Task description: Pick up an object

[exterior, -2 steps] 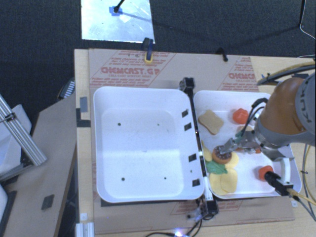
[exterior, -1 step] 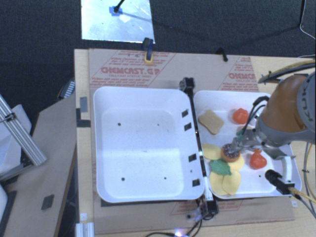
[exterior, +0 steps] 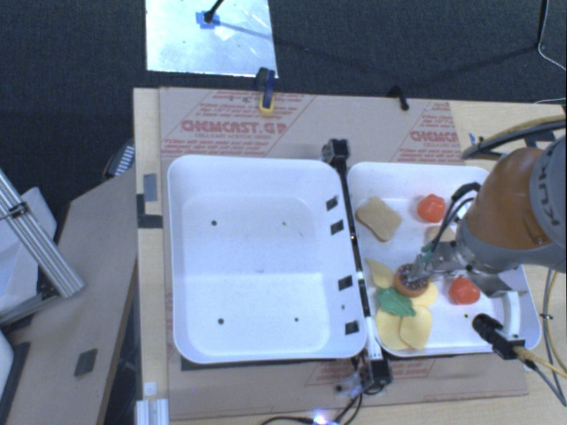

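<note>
The right bin (exterior: 443,177) holds a tan bread slice (exterior: 379,218), a red tomato-like piece (exterior: 431,207), a second red piece (exterior: 463,289), several yellow pieces (exterior: 404,328) and a green leaf (exterior: 396,305). A small brown round piece (exterior: 409,282) lies among the yellow ones near the bin's left side. My gripper (exterior: 420,271) reaches in from the right and is low in this bin, its tip right at the brown round piece. The arm's grey and orange body (exterior: 514,211) covers the bin's right part.
The left bin (exterior: 257,168) sits beside the right one, with a black divider strip (exterior: 347,237) between them. Both rest on a brown board (exterior: 292,118). A shiny metal plate (exterior: 208,25) lies at the far back.
</note>
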Available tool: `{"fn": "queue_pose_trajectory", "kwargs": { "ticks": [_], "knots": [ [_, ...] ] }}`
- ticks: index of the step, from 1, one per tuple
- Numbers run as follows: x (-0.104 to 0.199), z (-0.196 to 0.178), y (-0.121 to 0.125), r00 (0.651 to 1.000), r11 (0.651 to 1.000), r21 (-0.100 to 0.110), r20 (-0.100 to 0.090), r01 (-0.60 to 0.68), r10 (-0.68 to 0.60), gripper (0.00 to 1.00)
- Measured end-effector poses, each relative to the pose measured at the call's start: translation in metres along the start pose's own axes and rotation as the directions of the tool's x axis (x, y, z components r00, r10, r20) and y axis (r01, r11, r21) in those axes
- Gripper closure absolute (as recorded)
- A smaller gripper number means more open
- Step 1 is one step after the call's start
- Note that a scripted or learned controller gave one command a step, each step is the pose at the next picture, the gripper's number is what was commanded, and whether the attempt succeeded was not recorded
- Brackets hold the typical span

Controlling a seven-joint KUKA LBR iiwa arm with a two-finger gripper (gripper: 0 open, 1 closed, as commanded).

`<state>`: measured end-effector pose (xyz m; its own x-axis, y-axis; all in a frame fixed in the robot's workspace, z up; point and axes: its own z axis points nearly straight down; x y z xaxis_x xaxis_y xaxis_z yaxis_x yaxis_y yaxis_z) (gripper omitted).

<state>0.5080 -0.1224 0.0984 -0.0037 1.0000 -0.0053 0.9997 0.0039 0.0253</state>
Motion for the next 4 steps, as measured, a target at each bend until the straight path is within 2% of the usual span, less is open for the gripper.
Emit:
{"fn": "queue_pose_trajectory", "kwargs": {
  "ticks": [1,2,3,4],
  "knots": [
    [0.039,-0.046,0.056,1.000,1.000,0.015,-0.006,0.006,-0.006,1.00],
    [0.039,-0.078,0.065,1.000,1.000,0.020,-0.005,0.001,-0.001,1.00],
    [0.091,-0.100,0.057,1.000,1.000,0.022,-0.007,0.005,-0.005,1.00],
    [0.130,-0.085,0.038,1.000,1.000,0.026,-0.008,0.004,-0.004,1.00]
  ]
}}
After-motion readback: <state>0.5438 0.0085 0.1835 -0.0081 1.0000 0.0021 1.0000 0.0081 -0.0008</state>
